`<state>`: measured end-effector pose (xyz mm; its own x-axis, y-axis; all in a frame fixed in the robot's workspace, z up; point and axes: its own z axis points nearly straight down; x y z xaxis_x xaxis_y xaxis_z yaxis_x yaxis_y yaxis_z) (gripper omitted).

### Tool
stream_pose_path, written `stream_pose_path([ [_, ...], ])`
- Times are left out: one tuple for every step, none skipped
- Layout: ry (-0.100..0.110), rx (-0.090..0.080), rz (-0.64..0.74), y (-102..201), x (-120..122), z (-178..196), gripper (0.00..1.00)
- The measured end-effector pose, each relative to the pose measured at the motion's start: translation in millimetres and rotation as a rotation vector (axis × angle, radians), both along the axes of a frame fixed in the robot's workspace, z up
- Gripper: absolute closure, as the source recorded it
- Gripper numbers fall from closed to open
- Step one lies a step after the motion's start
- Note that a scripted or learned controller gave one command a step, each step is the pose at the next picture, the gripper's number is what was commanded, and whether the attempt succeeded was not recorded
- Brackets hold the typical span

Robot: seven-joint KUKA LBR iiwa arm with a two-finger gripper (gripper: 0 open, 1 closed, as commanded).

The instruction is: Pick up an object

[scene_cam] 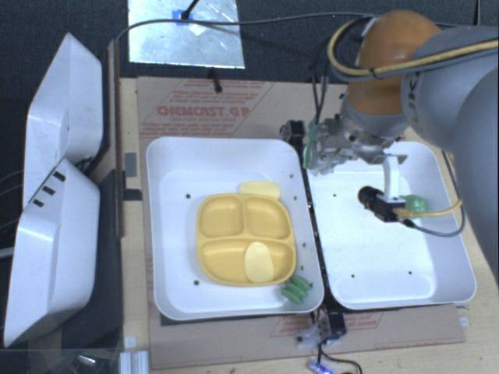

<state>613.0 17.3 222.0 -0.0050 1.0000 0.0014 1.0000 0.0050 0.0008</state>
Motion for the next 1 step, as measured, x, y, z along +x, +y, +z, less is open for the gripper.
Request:
stream_pose_path([
  [0.0,0.0,-0.001,46.0,-14.5,8.6,1.0],
])
